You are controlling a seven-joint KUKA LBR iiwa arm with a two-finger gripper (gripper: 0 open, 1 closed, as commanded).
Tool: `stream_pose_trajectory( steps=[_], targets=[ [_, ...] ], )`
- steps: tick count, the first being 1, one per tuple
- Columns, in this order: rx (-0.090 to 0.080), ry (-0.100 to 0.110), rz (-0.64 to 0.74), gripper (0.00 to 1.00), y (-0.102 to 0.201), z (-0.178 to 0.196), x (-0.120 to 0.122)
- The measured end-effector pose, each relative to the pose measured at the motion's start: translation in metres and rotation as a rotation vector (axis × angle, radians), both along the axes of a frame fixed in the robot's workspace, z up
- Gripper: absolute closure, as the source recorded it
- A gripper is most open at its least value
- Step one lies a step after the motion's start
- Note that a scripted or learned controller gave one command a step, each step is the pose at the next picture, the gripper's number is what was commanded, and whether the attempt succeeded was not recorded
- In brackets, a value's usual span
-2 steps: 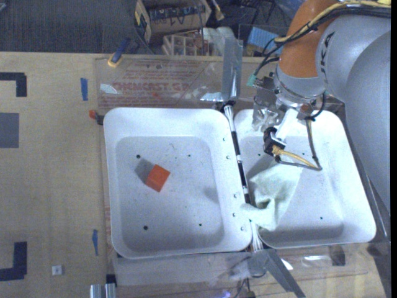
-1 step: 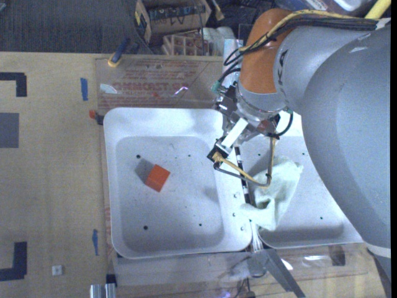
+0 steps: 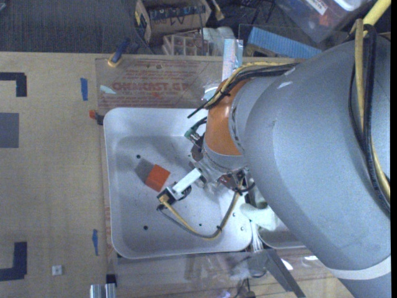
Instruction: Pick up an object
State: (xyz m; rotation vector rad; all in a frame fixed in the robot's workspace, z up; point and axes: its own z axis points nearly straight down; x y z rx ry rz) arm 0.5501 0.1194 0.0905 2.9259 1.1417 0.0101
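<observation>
An orange block (image 3: pixel 157 177) lies in the left part of the left white bin (image 3: pixel 124 129). Just up and left of it sits a small dark grey piece (image 3: pixel 138 159). My gripper (image 3: pixel 214 174) hangs low over the middle of this bin, to the right of the block and apart from it. The grey wrist and its orange band (image 3: pixel 220 132) hide most of the gripper from above. I see nothing held in it.
The big grey arm covers the right bin and the right side of the view. A white lumpy thing (image 3: pixel 260 218) peeks out below the arm at the bin's right edge. A clear panel with red lettering (image 3: pixel 152 85) lies behind the bin.
</observation>
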Motion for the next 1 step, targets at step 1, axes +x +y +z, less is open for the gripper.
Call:
stream_pose_trajectory(
  steps=[1],
  targets=[
    [-0.002,0.008,0.044,1.00,0.0228,0.1435,0.0182]
  ],
)
